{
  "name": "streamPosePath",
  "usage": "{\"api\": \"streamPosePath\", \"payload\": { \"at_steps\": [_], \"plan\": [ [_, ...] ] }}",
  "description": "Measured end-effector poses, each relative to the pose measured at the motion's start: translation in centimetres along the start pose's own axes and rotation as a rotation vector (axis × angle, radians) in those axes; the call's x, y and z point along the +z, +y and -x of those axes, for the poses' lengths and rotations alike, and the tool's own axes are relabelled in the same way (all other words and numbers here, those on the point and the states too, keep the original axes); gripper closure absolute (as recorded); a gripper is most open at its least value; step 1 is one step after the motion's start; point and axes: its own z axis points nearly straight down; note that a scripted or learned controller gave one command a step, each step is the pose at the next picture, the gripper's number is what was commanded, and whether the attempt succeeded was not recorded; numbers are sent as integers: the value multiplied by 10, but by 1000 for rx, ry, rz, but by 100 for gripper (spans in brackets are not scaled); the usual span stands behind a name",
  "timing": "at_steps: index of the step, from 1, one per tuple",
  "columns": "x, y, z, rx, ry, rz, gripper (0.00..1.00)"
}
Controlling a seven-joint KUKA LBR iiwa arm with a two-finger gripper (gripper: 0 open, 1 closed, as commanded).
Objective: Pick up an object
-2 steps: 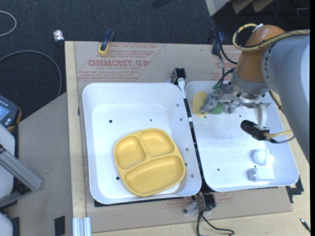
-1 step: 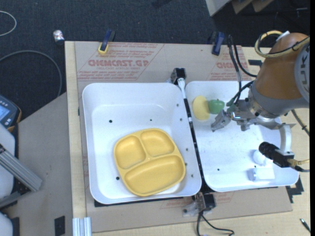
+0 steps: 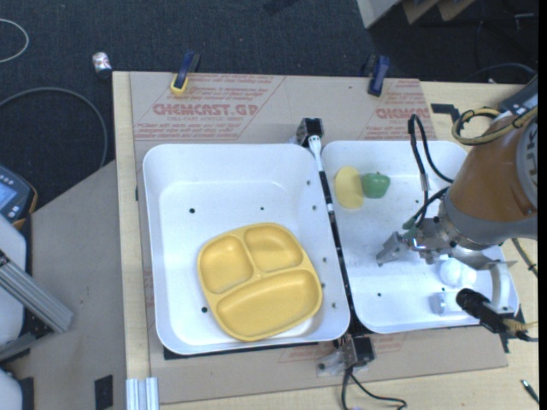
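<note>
A yellow oval object [image 3: 348, 186] and a small green object [image 3: 374, 184] lie touching each other at the far left of the right bin [image 3: 385, 310]. A yellow three-compartment plate [image 3: 259, 280] rests in the near half of the left bin [image 3: 171, 186]. My gripper [image 3: 395, 248] is low over the middle of the right bin, pointing left, in front of and a little right of the yellow and green objects and apart from them. I see nothing held in it. The arm's orange band [image 3: 496, 178] sits above it.
The two bins meet at a dark rail [image 3: 329, 220] running front to back. They stand on a cardboard-covered board [image 3: 256, 101] held by clamps at the back. Cables [image 3: 423, 156] hang over the right bin's back.
</note>
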Motion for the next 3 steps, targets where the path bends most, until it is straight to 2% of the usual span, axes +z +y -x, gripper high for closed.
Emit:
{"api": "streamPosePath", "payload": {
  "at_steps": [1, 2, 3],
  "plan": [
    [-14, 4, -2, -4, -3, 12, 100],
    [-108, -20, -56, -11, -1, 17, 100],
    [-61, -21, -111, -10, 1, 3, 100]
  ]
}}
